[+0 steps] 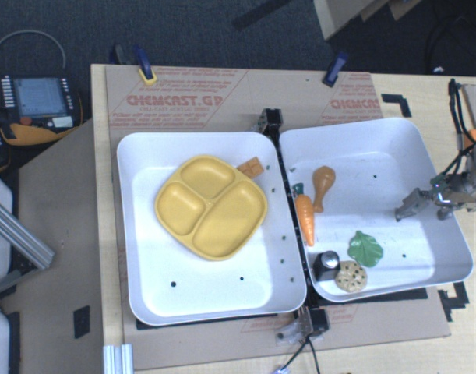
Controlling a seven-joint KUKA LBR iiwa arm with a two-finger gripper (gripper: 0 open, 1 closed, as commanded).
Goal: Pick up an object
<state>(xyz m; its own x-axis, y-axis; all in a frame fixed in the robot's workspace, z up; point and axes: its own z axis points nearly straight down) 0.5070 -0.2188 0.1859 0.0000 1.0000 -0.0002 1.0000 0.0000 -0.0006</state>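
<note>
Upright, the carrot (304, 219) points down-frame; the end effector (413, 206) seemingly splays open, holding nothing.

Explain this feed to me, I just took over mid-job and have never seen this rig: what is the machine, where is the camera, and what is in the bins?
One camera looks down at a slant on a bench with two shallow white bins. The left bin holds a yellow divided plastic plate with a small brown block at its upper edge. The right bin holds an orange toy carrot, a tan toy drumstick, a green leafy toy, a speckled toy cookie and a small black and silver object. The metal two-finger gripper of the arm reaches in from the right edge, over bare floor of the right bin. Nothing shows between its fingers.
</note>
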